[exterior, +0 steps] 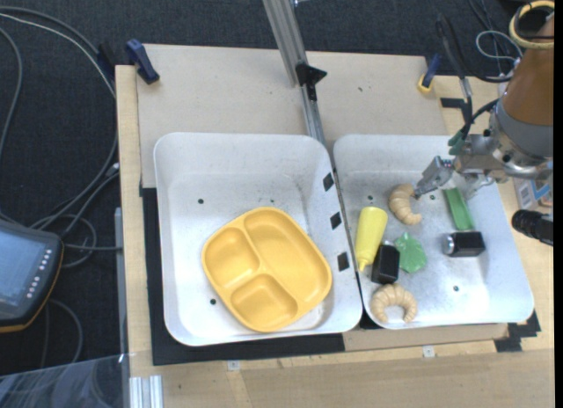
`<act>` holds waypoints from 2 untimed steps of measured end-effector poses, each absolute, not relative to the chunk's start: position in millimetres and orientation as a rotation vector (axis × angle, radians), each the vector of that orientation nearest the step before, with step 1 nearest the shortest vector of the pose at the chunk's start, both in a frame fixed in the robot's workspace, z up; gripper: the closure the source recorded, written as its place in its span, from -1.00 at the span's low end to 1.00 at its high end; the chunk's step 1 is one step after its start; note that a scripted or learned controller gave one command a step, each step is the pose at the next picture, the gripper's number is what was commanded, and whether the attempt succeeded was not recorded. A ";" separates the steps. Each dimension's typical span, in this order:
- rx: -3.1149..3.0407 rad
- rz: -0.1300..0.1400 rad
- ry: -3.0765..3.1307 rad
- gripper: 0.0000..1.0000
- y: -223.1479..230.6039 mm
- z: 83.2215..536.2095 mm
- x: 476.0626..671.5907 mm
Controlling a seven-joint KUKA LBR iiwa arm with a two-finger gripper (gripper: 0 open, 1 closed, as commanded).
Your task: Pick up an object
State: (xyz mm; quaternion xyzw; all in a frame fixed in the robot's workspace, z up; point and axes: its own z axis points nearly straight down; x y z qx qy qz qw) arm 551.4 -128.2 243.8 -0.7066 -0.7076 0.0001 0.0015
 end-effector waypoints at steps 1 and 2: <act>-2.219 0.000 -2.221 -1.00 -128.3 243.9 551.5; -2.217 0.006 -2.216 -1.00 -135.0 192.5 543.3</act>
